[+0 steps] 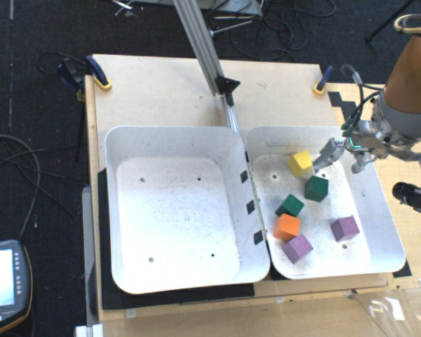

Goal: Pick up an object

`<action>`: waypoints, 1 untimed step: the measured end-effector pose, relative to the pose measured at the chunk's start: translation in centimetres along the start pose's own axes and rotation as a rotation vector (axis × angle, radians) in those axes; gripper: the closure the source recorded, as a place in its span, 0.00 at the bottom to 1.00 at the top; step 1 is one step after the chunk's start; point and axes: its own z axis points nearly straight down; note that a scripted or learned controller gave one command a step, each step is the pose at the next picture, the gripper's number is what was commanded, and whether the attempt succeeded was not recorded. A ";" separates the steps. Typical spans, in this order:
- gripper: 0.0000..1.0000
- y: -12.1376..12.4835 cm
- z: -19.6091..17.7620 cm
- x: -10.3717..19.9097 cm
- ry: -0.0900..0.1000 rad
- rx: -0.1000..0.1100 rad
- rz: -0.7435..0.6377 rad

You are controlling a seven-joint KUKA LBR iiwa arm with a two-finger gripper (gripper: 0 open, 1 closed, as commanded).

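Hand: the hand (345, 154) hangs spread and holding nothing over the right bin (379, 209), just beside the yellow block (301, 163).
Blocks: six lie in that bin — yellow, two green, orange, two purple.
Risk: the dark green block (316, 187) sits near the yellow one; a finger may clip it or shove the target away.
Cluster: the orange block (288, 226) touches its neighbours — hard to straddle cleanly.

No legible text, labels, brands or nos. anywhere; lit screen of handheld pendant (1, 282) at 8 o'clock too blurred.
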 end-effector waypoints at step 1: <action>0.00 -4.2 -1.0 -0.1 0.001 0.001 0.002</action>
